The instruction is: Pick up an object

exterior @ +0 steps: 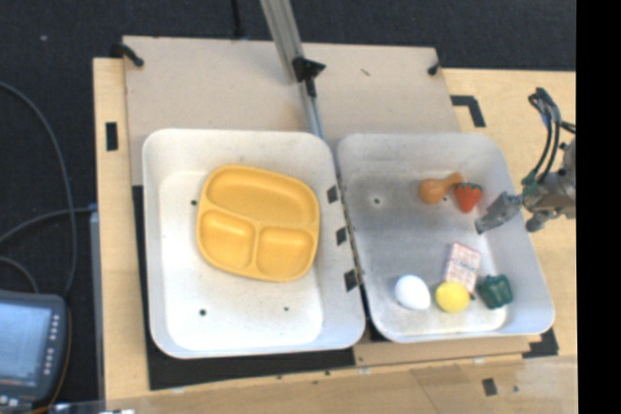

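Note:
The right bin [388, 165] holds several small objects. An orange pear-shaped piece [439, 189] lies beside a red fruit [469, 198] near the bin's far right. Along the near side sit a white egg [411, 292], a yellow ball [452, 297] and a green pepper [495, 290]. A pink printed packet [463, 264] lies just above them. My gripper [497, 211] reaches in over the right rim of this bin, just right of the red fruit and above the packet. Nothing shows in its grasp.
The left bin [175, 305] carries a yellow divided plate [259, 222]. A metal camera pole [277, 5] rises from the bench behind the bins. Cables [543, 126] hang by the arm at the right edge.

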Robot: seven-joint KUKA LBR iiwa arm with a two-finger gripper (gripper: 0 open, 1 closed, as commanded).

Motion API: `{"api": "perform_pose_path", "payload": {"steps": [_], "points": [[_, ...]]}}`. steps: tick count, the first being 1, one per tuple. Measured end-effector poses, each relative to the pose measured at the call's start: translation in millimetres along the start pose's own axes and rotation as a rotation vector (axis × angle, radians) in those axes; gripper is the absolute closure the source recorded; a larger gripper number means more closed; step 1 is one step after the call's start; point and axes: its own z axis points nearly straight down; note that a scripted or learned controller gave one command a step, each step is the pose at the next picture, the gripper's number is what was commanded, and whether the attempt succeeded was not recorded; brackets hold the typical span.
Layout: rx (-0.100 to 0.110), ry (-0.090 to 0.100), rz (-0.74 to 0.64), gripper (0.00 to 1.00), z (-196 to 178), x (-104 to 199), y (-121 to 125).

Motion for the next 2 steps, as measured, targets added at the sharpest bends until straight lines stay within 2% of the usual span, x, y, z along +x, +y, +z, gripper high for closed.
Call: {"api": "perform_pose_path", "payload": {"steps": [1,2], "points": [[0.0,0.0,0.001,0.0,0.0,0.0,0.0],[0.006,0.001,0.003,0.0,63.1,0.1,0.5]]}}
